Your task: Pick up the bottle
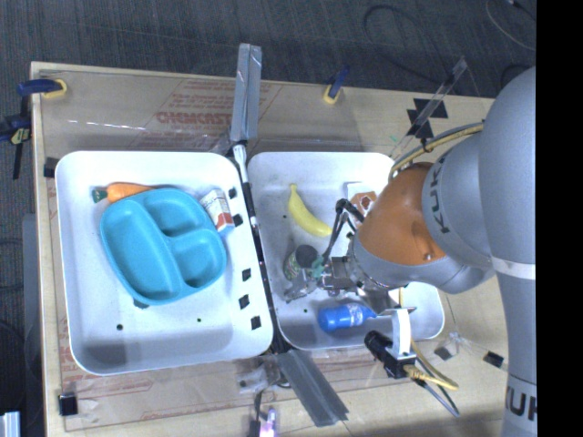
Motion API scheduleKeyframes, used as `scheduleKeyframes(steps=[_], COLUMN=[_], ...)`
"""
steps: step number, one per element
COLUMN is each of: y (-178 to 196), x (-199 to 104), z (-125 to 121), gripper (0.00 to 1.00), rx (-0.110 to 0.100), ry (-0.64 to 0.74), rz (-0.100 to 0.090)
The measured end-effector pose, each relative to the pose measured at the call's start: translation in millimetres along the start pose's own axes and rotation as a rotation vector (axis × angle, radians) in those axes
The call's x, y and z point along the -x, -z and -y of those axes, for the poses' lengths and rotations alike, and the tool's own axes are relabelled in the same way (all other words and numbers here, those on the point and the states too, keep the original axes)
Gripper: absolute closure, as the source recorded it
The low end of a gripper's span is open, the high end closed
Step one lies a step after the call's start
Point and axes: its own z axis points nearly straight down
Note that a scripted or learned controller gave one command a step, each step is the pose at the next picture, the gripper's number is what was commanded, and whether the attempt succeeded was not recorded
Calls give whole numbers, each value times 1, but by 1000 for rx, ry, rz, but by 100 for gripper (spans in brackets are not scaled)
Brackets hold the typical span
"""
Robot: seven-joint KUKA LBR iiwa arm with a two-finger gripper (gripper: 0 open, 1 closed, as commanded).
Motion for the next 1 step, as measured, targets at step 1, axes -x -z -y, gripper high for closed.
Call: scheduleKeyframes(steps=[1], y=[2], x=[56], z=[-3], gripper=[0], rx=[4], ry=[-214], rz=[1])
